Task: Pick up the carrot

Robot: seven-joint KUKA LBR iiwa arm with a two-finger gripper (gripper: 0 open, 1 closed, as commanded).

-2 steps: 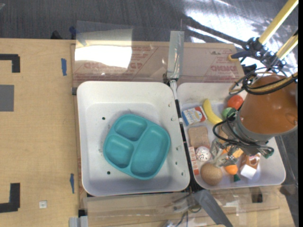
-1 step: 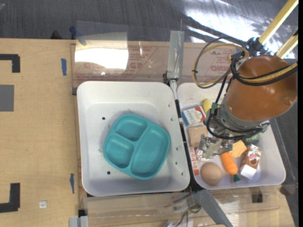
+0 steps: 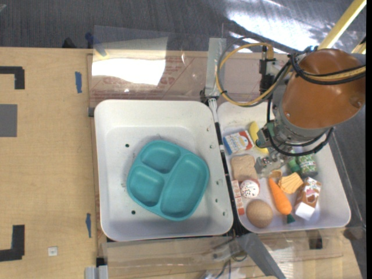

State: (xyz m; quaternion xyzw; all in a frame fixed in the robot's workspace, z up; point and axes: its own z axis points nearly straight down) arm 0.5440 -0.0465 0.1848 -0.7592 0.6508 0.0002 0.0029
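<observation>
Metal of the gripper (image 3: 268,164) showed just below the arm's (image 3: 322,92) broad orange band, low over the right bin (image 3: 340,205); whether it was apart or together could not be told, since the wrist hid most of it from above. Directly beneath it and a little toward the near edge lay the carrot (image 3: 280,196), orange, slanting down to the right, close under the tool but not seen between anything that gripped it. Touching the carrot on its right side was a yellow wedge like cheese (image 3: 292,182), and beyond that a small brown and white carton (image 3: 308,197) stood at the carrot's lower end. To the right of the tool, partly under the arm, sat a green item (image 3: 306,165). On the tool's left lay a tan slice like bread (image 3: 243,167), with a blue and white packet (image 3: 239,140) above it and a yellow piece (image 3: 256,133) beside that, near the wrist. Below the bread sat a white ball with red dots (image 3: 250,188), and lower still a brown egg-shaped thing (image 3: 259,213), just left of the carrot. So the carrot was hemmed in on both sides. Farther left, past the divider, the left bin (image 3: 110,121) held a teal divided plate (image 3: 168,179), well apart from the tool. Yellow and black cables (image 3: 238,54) looped behind the arm.
</observation>
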